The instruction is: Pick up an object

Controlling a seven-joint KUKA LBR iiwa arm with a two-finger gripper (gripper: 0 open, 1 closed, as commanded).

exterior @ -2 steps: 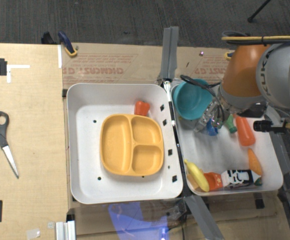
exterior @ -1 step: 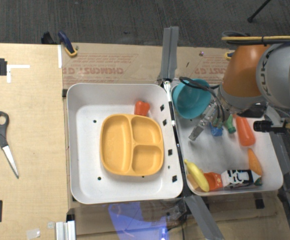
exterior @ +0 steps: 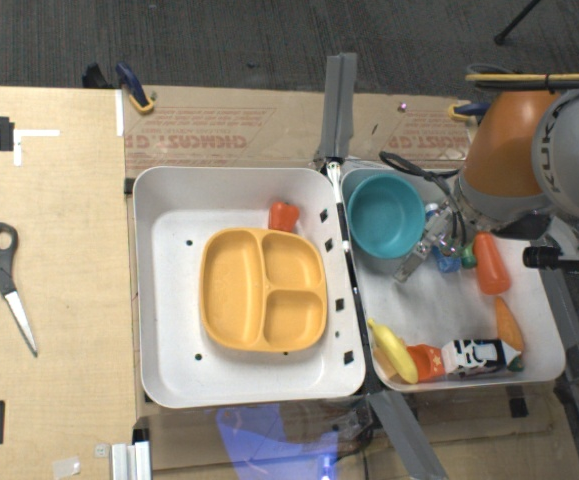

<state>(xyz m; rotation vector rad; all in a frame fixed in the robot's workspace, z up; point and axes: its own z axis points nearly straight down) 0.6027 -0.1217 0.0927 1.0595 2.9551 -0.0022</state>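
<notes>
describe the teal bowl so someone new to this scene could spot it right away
Two white bins sit side by side; look in the right bin, the one the arm reaches into. In its far left corner, against the divider, stands the teal bowl, round, deep and open side up. It is the biggest item there and the only blue-green one; its neighbours are small orange, red and yellow pieces.

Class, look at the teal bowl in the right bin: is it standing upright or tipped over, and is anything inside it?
Upright and empty: the teal bowl shows its round open mouth facing up, with only bare teal interior visible.
</notes>
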